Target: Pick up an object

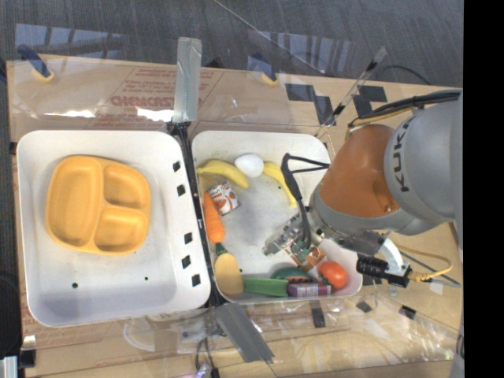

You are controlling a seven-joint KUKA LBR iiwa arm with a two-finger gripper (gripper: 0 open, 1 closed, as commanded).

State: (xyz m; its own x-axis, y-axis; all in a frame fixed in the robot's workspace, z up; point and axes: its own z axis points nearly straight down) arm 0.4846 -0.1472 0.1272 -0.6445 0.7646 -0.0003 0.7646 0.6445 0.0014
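The right bin [260,137] holds the loose objects. At its back lie a banana [223,172], a white egg [250,164] and a second banana [280,179]. A red and white can [224,198] and a carrot [213,220] lie along the left wall. Along the front wall are a yellow pear-shaped piece [227,273], a green vegetable [264,286], a purple item [309,290] and a red tomato [333,275]. My gripper [291,241] is down low in this bin, right of centre, directly over a small green and orange item [305,252]. The arm's orange band hides the bin's right side.
The left bin [94,299] holds a yellow divided plate [98,204] in its back half. A taped divider [187,203] separates the two bins. Cables [409,272] run off the wrist at the right. Bare floor in the right bin lies around [256,219].
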